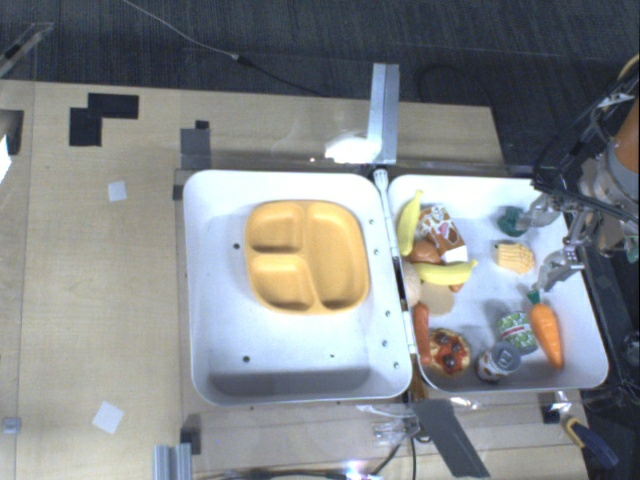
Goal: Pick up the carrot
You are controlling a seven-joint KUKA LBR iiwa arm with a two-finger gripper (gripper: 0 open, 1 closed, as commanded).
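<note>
The gripper (556, 240) hovered just above the carrot (546, 333), fingers (553, 268) released. Descent should have centred over the carrot's body, avoiding the can (513, 330) alongside.

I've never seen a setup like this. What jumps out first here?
A big yellow divided plate fills the middle of the left bin. The right bin is crowded with toy food, including an orange carrot near its right wall, with the gripper poised just above it.
</note>
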